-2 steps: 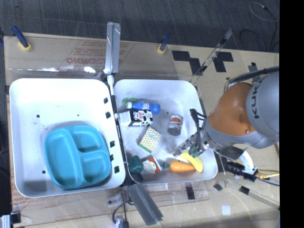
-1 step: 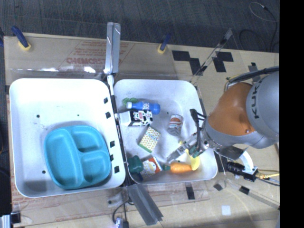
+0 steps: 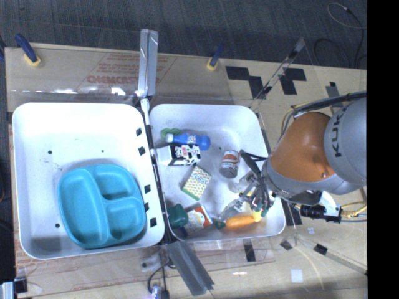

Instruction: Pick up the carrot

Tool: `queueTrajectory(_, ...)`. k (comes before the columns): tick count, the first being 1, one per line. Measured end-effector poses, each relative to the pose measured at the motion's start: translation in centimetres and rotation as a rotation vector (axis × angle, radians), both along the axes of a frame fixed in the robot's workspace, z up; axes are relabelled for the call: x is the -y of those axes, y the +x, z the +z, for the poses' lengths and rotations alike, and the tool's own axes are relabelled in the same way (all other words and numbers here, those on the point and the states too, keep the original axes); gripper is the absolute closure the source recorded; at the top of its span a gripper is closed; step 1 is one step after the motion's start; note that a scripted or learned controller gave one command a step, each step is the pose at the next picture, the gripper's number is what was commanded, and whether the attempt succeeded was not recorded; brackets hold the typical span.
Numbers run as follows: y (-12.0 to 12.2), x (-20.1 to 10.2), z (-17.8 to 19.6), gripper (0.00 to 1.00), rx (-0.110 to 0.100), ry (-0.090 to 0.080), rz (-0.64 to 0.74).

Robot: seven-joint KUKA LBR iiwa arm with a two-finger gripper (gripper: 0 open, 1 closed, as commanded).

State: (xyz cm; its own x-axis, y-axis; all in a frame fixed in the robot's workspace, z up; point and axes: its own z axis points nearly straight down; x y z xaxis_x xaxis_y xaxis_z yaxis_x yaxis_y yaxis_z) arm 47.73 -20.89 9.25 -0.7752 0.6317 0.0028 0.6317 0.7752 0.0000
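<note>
Two white bins sit side by side on the bench. The left bin [image 3: 25, 167] holds a blue divided tray [image 3: 100, 204] in its near half. The right bin [image 3: 249, 120] holds the clutter: a blue-and-white bottle [image 3: 187, 141] lying on its side near the far-left corner, a black-and-white carton [image 3: 184, 156] just near of it, a patterned green-yellow card [image 3: 196, 181] around mid-bin, and a small can [image 3: 230, 163] to the right of the card. A dark green item [image 3: 177, 215] and a small orange-and-white packet [image 3: 198, 218] lie against the near wall. The carrot [image 3: 242, 222] lies lengthwise along the near wall toward the right corner, green end pointing left. The arm enters from the right; the gripper [image 3: 252, 199] hangs over the near-right part of the right bin, just above the carrot. Jaw opening: cannot tell, wires and linkage obscure it. Nothing visibly gripped.
</note>
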Motion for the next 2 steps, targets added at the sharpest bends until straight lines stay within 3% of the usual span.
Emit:
queueTrajectory(1,0.4,-3.5,-0.1,0.00,-0.001,0.000,-0.085)
queueTrajectory(2,0.0,0.1,1.2,0.00,0.002,-0.001,0.006)
